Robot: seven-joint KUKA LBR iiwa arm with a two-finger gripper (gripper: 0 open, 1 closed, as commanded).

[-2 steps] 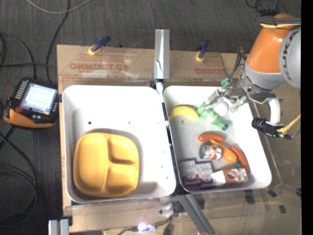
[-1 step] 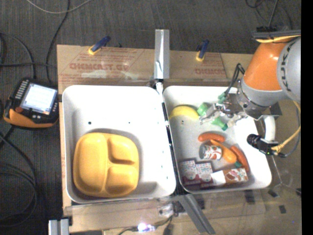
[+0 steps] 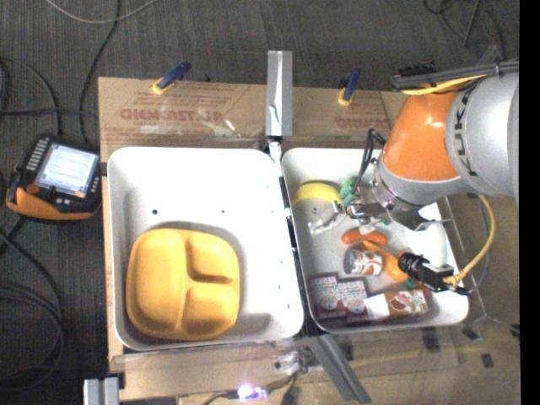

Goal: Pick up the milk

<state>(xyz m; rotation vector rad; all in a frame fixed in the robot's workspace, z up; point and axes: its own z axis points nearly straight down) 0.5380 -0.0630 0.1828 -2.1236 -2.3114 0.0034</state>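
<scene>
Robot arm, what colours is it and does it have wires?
The arm is grey with a big rounded orange band and dark letters on its side. A yellow cable and thin black wires loop near the wrist. Its metal gripper looks silvery.

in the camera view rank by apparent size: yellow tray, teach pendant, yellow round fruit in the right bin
1. yellow tray
2. teach pendant
3. yellow round fruit, partly hidden by the arm, so its full size is unsure

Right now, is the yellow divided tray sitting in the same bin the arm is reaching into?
No: the yellow divided tray lies in the left bin, while the arm hangs over the right bin.
</scene>
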